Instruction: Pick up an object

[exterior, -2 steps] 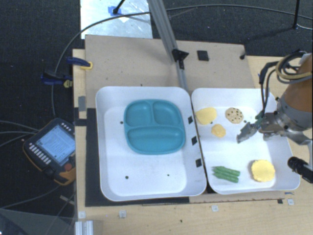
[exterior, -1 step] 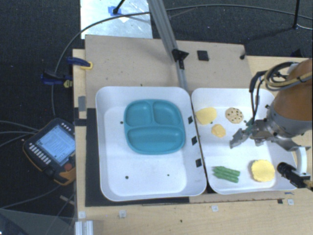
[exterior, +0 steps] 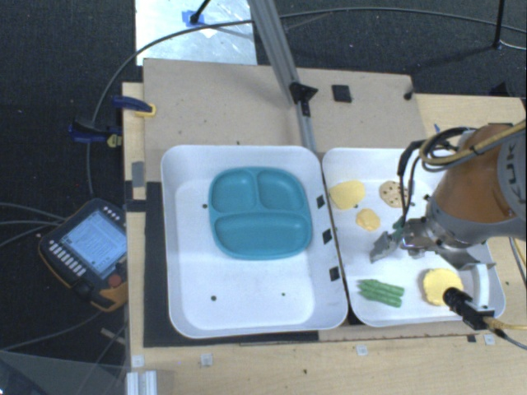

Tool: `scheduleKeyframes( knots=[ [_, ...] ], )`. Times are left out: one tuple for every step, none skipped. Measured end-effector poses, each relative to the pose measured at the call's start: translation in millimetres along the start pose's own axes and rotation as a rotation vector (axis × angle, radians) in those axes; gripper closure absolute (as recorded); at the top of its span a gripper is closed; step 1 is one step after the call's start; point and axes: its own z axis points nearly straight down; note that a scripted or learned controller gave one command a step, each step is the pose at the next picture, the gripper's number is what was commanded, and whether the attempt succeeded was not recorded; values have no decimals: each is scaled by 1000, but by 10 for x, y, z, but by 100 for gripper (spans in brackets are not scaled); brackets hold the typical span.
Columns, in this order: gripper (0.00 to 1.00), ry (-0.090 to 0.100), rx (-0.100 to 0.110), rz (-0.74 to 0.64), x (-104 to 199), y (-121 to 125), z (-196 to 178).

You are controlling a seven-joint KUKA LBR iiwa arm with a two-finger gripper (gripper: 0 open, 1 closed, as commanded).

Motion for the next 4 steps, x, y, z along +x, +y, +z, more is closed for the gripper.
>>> scheduleKeyframes(
  knots=[
    [0,-1,-8,1,-7,26,429],
    [100,0,-17,-1,1,53,302],
    [100,-3,-11,-3,6,89,-339],
    [100,-2,-12,-4,71,89,-958]
  ],
)
